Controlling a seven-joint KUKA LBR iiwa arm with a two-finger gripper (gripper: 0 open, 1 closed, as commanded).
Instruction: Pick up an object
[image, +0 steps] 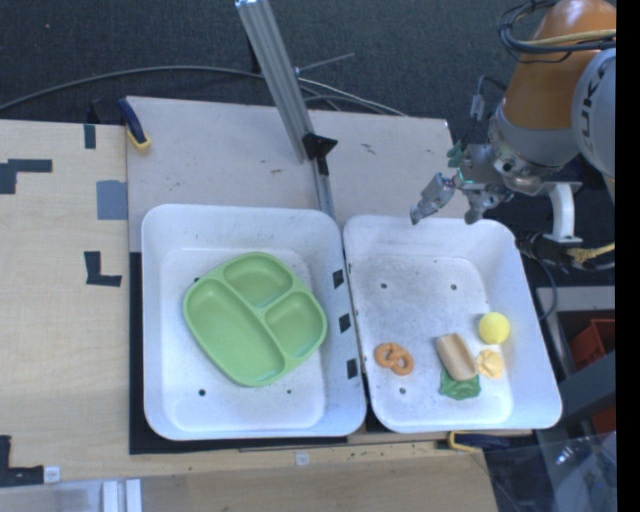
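The right white bin (430, 250) holds an orange pretzel-shaped piece (394, 358), a tan bread-like block (455, 355) lying on a green leafy piece (460, 386), a yellow ball (493, 327) and a small yellow lump (490, 363), all near its front right. My gripper (452, 203) hangs above the bin's far rim, well away from those objects. Its two fingers are spread apart with nothing between them.
The left bin (160, 300) contains a green divided plate (255, 317). A slanted metal pole (285, 85) rises behind the bins. A blue and yellow clamp (133, 125) sits at the bench's back left. Cables trail on the right.
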